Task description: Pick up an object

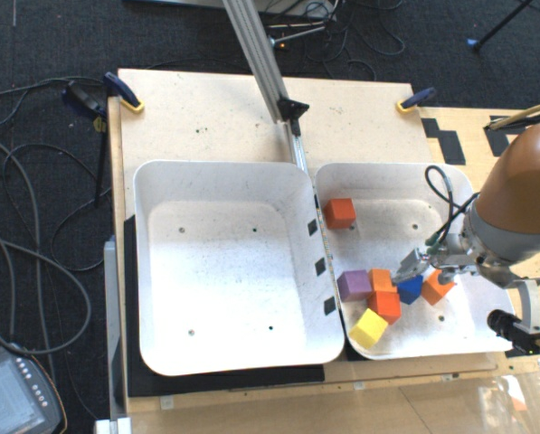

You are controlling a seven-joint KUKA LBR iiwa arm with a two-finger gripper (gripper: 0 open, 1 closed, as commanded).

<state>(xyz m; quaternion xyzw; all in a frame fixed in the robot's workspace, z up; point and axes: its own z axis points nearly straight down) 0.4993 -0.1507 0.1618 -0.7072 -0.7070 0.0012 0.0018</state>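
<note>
Two white bins (pixel 152 242) sit on the table (pixel 206 107), and in the right one the end effector (pixel 423 274), whose state I cannot tell, hovers at a blue block (pixel 411 288), orange blocks (pixel 383 297) just beside.

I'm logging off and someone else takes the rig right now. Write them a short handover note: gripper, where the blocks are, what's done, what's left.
Gripper: low in the right bin, among the blocks near its front; finger state unclear.
Blocks, all in the right bin: a blue block and a small orange block right at the gripper; purple block, orange block and yellow block clustered just left of it; one orange block alone toward the back.
Done: arm is down at the cluster.
Left: nothing is visibly lifted; confirm a grasp, then raise.
</note>
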